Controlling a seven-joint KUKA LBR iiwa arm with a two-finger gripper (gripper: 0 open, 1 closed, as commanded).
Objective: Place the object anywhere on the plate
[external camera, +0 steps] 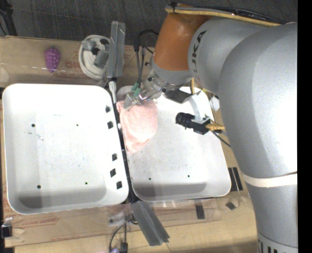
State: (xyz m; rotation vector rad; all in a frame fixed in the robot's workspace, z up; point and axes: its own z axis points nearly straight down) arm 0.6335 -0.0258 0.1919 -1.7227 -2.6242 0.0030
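Two white bins lie side by side. In the right bin (198, 186), a pink plate (139, 125) rests at ten o'clock against the divider. The gripper (140, 95) hovers at the plate's twelve-o'clock edge; jaw state cannot be told. No distinct object is discernible, so placement appears unfinished. The arm (240, 73) reaches in from three o'clock.

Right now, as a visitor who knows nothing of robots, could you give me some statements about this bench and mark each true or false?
1. The pink plate lies in the right bin. True.
2. The purple grape bunch sits inside the left bin. False: it lies on the bench beyond that bin's far edge.
3. The arm's orange band is above the right bin's far side. True.
4. The gripper hangs over the left bin's middle. False: it is at the plate's far edge.
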